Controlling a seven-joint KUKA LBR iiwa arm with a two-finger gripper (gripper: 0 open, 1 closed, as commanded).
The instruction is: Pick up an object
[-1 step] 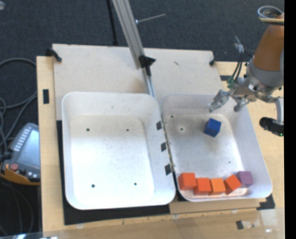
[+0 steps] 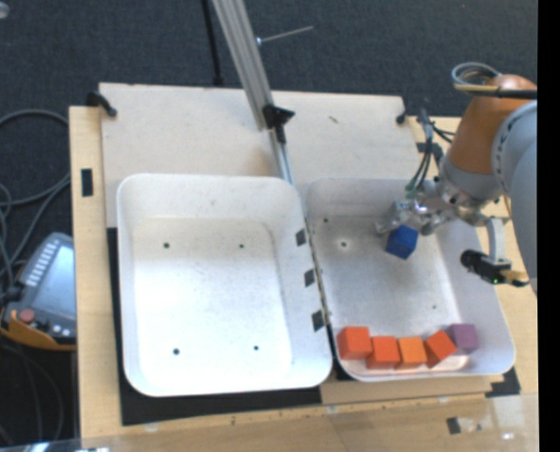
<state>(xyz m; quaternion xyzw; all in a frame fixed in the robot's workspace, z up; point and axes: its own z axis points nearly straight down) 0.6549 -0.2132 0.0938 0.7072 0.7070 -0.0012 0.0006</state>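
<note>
We look down on two shallow white bins side by side on a bench [image 2: 195, 130]. The left bin [image 2: 214, 281] shows a bare speckled floor. In the right bin [image 2: 402, 295] the gripper [image 2: 408, 222] hangs over the upper part, coming in from the right on the grey arm [image 2: 515, 158] with its orange band [image 2: 477, 144]. A blue cube [image 2: 402, 243] sits directly under the gripper, tilted on a corner, and its top meets the fingertips; it looks clasped between the fingers, which stand narrow around it, though we cannot tell whether it is lifted clear of the bin floor. Along the near wall of the right bin lies a row of orange blocks [image 2: 392, 348], touching one another, with a purple block [image 2: 464, 336] at the right end. A slanted aluminium post [image 2: 247, 59] rises behind the bins, and a teach pendant [image 2: 44, 290] lies off the bench to the left
</note>
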